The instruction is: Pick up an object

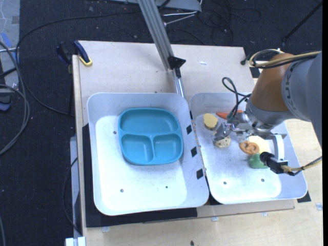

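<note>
Two shallow white bins sit side by side on a pale wooden bench (128, 65), seen from above at a slant. The left bin (102, 188) holds one thing: a sky-blue plastic plate (151, 136) with three compartments, lying flat in the upper middle of that bin.

The right bin (241, 188) holds several small objects, all in its upper half. Taking the blue plate as the landmark, one rounded yellow piece (210, 120) lies just to its right, across the seam between the bins. Further right are one small orange stick-shaped item (223, 115), one tan ring-shaped piece (249, 147) and one green lump (255, 161) lower down.

One grey robot arm (287, 91) with an orange band reaches in from the right. Its gripper (222, 138) is down in the right bin, between the yellow piece and the tan ring, its tips at a small speckled beige object (221, 143). Whether its tips are apart or closed cannot be made out.
</note>
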Available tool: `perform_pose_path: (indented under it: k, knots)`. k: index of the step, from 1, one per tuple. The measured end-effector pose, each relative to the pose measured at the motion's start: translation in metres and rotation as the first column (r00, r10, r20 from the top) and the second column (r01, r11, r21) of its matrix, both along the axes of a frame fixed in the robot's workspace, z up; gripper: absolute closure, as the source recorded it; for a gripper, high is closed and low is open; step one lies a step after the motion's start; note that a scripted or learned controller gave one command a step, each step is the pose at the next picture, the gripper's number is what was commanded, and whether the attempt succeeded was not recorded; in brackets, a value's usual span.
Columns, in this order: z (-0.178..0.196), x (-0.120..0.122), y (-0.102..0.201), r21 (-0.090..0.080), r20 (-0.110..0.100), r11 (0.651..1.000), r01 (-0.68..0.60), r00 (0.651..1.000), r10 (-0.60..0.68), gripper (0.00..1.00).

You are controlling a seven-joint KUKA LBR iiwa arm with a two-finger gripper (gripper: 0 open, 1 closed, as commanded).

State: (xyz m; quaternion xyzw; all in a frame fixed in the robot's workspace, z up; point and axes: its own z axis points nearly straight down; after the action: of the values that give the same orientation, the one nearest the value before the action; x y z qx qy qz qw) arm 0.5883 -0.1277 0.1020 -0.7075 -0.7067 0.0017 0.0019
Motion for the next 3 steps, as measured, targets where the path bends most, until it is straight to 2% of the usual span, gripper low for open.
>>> perform_pose_path:
  k: [1,2,3]
  knots:
    - [-0.01,0.0,0.0,-0.001,0.005,1.0,-0.001,1.0,0.001,0.0]
    - [0.002,0.001,0.0,-0.002,0.009,1.0,0.0,1.0,0.0,1.0]
    - [0.047,-0.004,-0.003,-0.001,0.009,1.0,0.0,1.0,0.0,1.0]
